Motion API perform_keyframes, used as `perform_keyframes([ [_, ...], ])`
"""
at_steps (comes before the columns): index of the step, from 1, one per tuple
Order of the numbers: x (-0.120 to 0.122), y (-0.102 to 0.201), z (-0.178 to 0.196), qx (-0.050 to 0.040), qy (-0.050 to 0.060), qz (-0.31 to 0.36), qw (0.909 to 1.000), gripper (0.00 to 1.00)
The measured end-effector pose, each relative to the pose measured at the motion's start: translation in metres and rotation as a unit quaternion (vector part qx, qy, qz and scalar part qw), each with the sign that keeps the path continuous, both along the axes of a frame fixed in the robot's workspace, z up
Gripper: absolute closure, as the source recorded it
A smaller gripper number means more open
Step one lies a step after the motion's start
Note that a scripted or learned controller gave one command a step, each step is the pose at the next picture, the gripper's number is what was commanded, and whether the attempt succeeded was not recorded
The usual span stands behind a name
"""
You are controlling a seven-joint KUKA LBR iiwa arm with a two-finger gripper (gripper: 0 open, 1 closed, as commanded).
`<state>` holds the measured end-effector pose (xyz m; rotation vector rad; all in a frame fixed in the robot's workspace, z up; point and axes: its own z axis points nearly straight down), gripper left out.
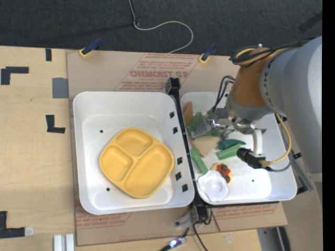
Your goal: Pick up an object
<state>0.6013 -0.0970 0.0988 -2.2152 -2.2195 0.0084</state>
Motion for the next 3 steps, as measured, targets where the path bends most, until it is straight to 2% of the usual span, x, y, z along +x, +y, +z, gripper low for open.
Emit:
perform_keyframes([
  [1, 0.003, 0.000, -0.010, -0.0012, -0.007, -0.001, 1.0000, 0.00],
  [2, 0.002, 0.001, -0.001, -0.0010, -0.006, 0.000, 1.0000, 1.00],
  [3, 0.011, 0.002, 0.058, -0.0003, -0.006, 0.000, 1.0000, 1.00],
])
